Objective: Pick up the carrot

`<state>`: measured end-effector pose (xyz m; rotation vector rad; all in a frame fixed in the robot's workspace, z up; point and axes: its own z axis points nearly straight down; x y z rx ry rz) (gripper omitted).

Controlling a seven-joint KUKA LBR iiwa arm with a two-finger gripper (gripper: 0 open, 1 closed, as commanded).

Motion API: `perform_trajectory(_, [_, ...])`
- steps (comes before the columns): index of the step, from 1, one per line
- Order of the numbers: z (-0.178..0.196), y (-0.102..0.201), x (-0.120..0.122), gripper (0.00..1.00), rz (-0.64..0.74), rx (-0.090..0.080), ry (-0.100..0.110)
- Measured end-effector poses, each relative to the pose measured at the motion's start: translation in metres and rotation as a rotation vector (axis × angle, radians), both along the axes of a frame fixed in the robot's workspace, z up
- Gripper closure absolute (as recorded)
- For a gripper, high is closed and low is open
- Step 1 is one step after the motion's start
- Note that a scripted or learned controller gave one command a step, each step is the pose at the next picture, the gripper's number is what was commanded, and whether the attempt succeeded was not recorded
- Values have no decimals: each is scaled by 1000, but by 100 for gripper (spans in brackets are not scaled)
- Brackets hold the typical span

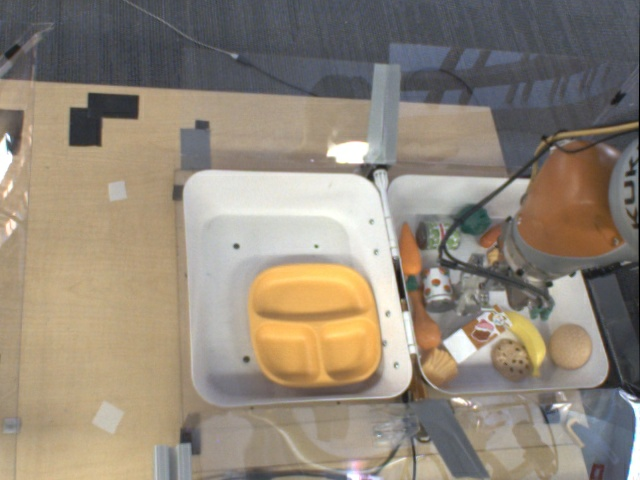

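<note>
The carrot (409,251) is a slim orange piece lying along the left wall of the right bin (598,368), pointing toward the back. A second orange piece (426,326) lies just in front of it by the same wall. My gripper (478,294) hangs low over the middle of the right bin, a short way right of the carrot, under the orange wrist band (568,204). A small red and white can (437,286) stands between the gripper and the carrot. Nothing orange shows at the gripper.
The right bin also holds a green can (435,233), a green item (470,218), a banana (530,338), a cookie (510,360), a bread roll (571,346), a muffin (440,368) and a small white box (480,330). The left bin (215,218) holds a yellow divided plate (315,323).
</note>
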<state>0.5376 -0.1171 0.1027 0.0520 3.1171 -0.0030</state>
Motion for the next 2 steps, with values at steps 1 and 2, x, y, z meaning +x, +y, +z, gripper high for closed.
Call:
perform_trajectory(1, [8,-55,113,100,122,-1,13])
perform_trajectory(2, [106,-75,135,100,297,-8,4])
